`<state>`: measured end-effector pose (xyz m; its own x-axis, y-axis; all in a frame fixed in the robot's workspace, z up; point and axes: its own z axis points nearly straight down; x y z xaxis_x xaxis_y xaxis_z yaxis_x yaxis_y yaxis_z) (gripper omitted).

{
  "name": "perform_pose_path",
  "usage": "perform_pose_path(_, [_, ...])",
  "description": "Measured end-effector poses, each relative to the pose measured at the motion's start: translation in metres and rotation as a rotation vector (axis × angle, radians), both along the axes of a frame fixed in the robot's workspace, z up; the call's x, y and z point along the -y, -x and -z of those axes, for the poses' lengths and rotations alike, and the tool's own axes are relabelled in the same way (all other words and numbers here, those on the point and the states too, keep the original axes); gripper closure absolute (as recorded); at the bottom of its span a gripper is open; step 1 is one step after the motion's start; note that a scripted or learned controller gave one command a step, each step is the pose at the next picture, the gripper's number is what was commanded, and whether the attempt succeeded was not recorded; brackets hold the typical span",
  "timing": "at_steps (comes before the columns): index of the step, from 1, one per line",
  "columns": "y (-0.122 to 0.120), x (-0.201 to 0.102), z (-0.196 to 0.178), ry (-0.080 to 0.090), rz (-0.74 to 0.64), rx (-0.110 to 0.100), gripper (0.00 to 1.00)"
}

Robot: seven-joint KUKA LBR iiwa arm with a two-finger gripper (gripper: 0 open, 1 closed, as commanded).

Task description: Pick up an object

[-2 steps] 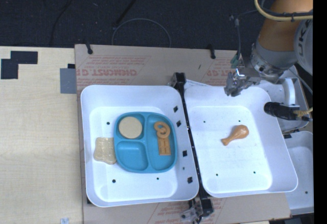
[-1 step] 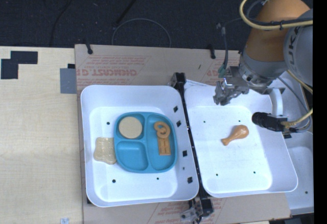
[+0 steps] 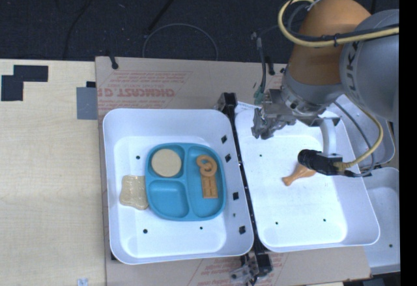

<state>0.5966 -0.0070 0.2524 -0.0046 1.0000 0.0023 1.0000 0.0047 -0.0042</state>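
Cardboard (image 3: pixel 215 270) pokes out from under the near edges of two shallow white bins standing side by side, with a black strip (image 3: pixel 242 193) running between them. Nearest in the left bin (image 3: pixel 124 239) lies a blue divided tray (image 3: pixel 172 203), and a pale beige spongy piece (image 3: pixel 133 191) rests on the bin floor touching the tray's left edge. In the tray's far left compartment sits a round tan disc (image 3: pixel 165 162), and in its right compartment lies a wooden key-shaped piece (image 3: pixel 208 177), ring end pointing away. The right bin (image 3: pixel 313 226) has a bare near half; around its middle, toward the right wall, lies a small orange-tan piece (image 3: pixel 294 177) with a narrow stem and a wider end, flat on the bin floor, its right end hidden behind robot hardware. Farther back, the gripper (image 3: pixel 262 127) hangs over the far left corner of the right bin, well apart from the orange-tan piece and with nothing visibly held; from this angle it cannot be told whether it is open or closed. Behind it the arm (image 3: pixel 365 57) rises grey, with its orange band bulging above the wrist. Beyond the bins the cardboard carries reversed red print, the wooden bench top (image 3: pixel 45 167) spreads to the left, and dark floor (image 3: pixel 163 4) with thin cables lies farthest away.
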Motion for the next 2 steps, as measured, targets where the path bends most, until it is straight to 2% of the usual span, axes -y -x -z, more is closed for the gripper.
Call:
perform_pose_path(1, [0.025, -0.045, 0.018, 0.001, 0.001, -0.002, 1.0])
perform_pose_path(2, [0.047, -0.091, 0.015, 0.001, 0.0, -0.002, 1.0])
